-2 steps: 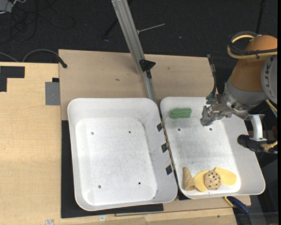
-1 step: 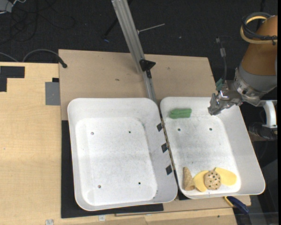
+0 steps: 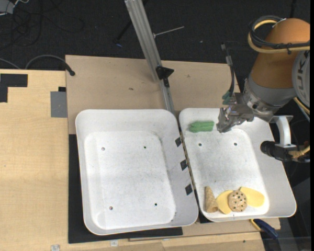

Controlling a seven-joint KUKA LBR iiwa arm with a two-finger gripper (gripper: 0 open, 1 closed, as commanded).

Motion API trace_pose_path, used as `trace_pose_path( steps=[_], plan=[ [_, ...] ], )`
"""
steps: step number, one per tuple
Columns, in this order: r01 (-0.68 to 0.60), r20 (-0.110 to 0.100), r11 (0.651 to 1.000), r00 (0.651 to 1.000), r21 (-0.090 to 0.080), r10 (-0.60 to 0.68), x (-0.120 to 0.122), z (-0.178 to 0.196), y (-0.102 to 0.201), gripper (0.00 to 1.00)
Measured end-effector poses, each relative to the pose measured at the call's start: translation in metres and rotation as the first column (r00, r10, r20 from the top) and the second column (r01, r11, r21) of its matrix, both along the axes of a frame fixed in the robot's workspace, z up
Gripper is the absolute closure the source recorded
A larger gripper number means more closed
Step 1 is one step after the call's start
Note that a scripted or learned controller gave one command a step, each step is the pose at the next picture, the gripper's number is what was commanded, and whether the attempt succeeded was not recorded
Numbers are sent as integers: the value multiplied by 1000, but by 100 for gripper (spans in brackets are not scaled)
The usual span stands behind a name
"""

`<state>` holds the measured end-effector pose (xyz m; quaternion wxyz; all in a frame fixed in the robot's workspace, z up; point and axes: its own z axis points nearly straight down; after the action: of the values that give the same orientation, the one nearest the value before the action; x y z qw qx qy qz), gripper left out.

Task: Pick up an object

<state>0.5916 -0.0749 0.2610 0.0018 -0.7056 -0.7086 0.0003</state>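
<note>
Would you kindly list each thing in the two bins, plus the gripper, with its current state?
green object: lying flat at the far end of the right bin, not gripped.
gripper: low over the right bin, just right of the green object.
cone-shaped piece: lying at the near edge.
yellow pieces: flat, touching the cookie.
cookie: resting on the yellow pieces.
left bin: level beside the right bin.

A: Any writing you can read here?

B: Only part of some dark lettering on the grey arm (image 3: 302, 82), at the picture's right edge, below the orange band. It looks like a "U", but it is cut off.

A: Anything on the bins or the tabletop?

B: Nothing legible.
</note>
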Motion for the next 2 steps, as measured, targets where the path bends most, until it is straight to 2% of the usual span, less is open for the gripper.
trace_pose_path(
  steps=[1, 2],
  plan=[
    [1, -3, 1000, 1000, 0, -1, -20, -11, 46, 100],
    [-1, -3, 1000, 1000, 0, 1, -37, -18, 106, 100]
  ],
)
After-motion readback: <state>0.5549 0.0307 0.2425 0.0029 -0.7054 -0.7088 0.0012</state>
